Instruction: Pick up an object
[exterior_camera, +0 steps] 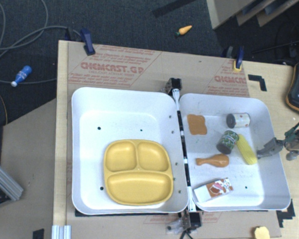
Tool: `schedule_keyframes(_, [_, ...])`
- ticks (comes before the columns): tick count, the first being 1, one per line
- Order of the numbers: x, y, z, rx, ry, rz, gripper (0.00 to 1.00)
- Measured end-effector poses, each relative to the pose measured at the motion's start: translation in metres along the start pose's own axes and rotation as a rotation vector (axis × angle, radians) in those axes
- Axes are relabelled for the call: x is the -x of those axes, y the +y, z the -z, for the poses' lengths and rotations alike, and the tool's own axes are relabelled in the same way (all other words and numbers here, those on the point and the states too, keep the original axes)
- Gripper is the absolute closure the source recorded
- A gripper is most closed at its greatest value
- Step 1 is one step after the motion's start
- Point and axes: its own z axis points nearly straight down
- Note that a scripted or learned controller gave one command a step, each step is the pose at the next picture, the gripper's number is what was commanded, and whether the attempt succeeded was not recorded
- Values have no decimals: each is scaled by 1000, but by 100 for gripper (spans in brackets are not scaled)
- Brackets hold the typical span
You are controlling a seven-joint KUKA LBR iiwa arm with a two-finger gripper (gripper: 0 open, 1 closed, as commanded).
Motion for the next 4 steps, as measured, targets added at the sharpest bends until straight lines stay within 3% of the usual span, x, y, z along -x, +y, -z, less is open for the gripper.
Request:
schedule_keyframes(1, [-12, 63, -146, -4, 2, 4, 0])
schedule_keyframes(2, [-9, 64, -128, 4, -2, 1, 100])
schedule_keyframes(3, [-76, 48, -139, -3, 4, 5, 100])
schedule_keyframes(4, [-169, 43, -32, 11, 3, 12, 100])
